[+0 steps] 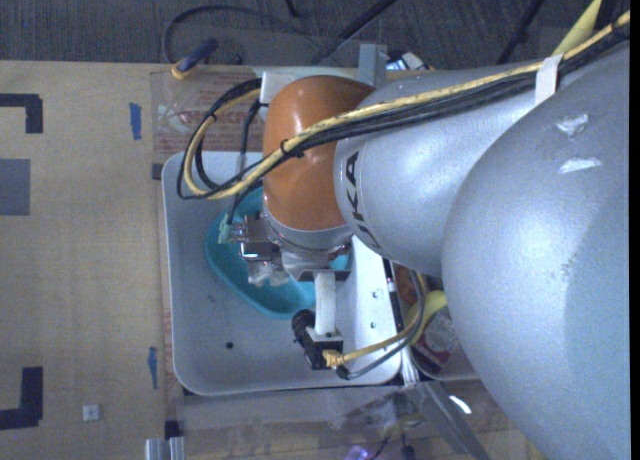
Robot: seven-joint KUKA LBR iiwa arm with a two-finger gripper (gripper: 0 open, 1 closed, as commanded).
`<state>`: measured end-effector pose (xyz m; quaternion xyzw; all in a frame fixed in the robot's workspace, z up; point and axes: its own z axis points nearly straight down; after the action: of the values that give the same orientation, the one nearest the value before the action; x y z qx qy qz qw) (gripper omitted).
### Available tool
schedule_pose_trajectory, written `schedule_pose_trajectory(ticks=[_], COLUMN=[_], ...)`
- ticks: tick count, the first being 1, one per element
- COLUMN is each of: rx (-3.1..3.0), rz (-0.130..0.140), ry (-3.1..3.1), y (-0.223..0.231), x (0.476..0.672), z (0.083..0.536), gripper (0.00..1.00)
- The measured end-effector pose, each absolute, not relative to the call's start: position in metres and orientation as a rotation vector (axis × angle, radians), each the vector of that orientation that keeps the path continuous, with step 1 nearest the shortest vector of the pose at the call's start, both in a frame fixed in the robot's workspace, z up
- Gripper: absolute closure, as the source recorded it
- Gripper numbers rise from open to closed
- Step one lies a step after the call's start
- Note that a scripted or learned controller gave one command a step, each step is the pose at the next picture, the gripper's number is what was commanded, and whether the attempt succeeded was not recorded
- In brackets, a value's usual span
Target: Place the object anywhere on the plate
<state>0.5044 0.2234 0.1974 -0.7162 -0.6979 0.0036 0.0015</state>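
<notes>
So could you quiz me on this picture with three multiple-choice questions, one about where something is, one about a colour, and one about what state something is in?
1. Where is the plate?
A. On the bare wooden bench
B. In the white bin, partly under the arm's wrist
C. On the dark floor

2. What colour is the plate?
A. Red
B. Black
C. Turquoise blue

3. How much of the plate can be seen?
A. A part of it, the rest covered by the arm
B. All of it, in the open
C. A stack of plates, all in plain sight

Answers:
1. B: the plate lies on the floor of the white bin, with the orange band and wrist above it.
2. C: its visible rim is turquoise blue.
3. A: the wrist and the gripper cover its right side.
</notes>
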Motion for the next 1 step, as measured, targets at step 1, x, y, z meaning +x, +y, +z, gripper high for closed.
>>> schedule_pose_trajectory(ticks=[1], rx=[-2.04], rz=[0.002], ry=[-2.39], y=[0.2245], x=[0.5462], z=[0.2245], gripper=[1.0])
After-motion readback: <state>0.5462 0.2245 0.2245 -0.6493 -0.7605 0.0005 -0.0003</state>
